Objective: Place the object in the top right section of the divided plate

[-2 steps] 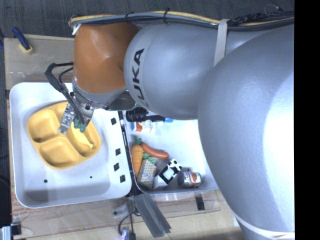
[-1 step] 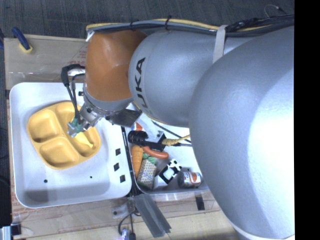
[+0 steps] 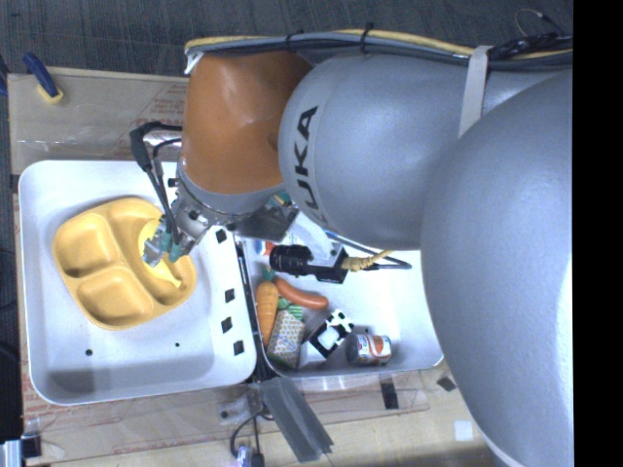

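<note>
A yellow divided plate (image 3: pixel 102 261) lies in the left white bin (image 3: pixel 117 368). My gripper (image 3: pixel 164 246) hangs over the plate's right side, above the section nearest the bin divider. A small teal thing (image 3: pixel 162 249) shows at the fingertips, and I cannot tell what it is or whether it is held. The big grey arm with its orange band (image 3: pixel 234 125) reaches in from the right and hides much of the right bin.
In the right bin (image 3: pixel 409 358) lie a carrot (image 3: pixel 266 305), a sausage (image 3: pixel 304 295), a patterned packet (image 3: pixel 286 337), a black-and-white marker block (image 3: pixel 331 334) and a small can (image 3: pixel 370 348). A blue clamp (image 3: pixel 41 76) sits at the bench's far left corner.
</note>
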